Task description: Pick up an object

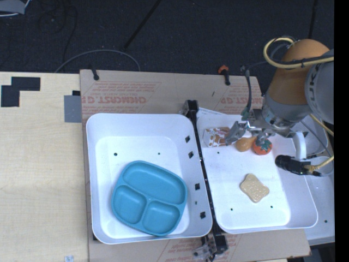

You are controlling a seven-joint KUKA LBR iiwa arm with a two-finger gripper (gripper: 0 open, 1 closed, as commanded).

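Blue divided plate (149, 197) sits in my left bin (101, 146), front side | toast-looking piece (254, 188) mid right bin (297, 212) | end effector (251, 132) over that bin's far edge, right by an orange lump (245, 144) and tomato-ish thing (262, 148), can't tell its grip state

Gripper (252, 131): finger position too blurred and small to tell.
Orange object (245, 144): partly covered by the gripper; identity unclear.
Red round object (262, 148): top hidden beneath the gripper; kind unclear.
Printed packet (216, 137): label too small to read; right end hidden by the gripper.
Right bin (305, 212): far right corner covered by the arm (297, 75).
Arm: cut off at right edge.
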